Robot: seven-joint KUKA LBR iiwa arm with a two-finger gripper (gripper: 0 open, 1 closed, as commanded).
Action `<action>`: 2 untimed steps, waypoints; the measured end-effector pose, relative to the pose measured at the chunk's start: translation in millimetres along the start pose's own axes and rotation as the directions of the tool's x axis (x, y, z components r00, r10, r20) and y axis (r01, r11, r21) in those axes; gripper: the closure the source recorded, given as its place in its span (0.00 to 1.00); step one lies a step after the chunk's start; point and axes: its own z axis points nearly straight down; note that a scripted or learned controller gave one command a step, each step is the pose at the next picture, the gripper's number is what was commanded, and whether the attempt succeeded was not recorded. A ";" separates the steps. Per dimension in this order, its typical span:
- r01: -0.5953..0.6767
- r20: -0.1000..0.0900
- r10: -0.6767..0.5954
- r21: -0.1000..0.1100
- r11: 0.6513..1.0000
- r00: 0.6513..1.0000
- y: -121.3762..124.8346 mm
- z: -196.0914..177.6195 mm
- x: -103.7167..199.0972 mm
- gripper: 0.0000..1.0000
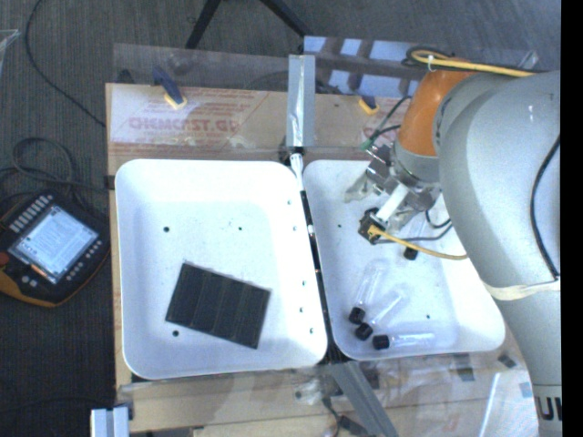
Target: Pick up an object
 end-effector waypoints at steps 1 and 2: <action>0.000 0.000 0.000 0.000 1.000 1.000 0.0 0.0 0.0 0.00; 0.000 0.003 0.000 0.001 1.000 1.000 0.0 -9.9 -0.4 1.00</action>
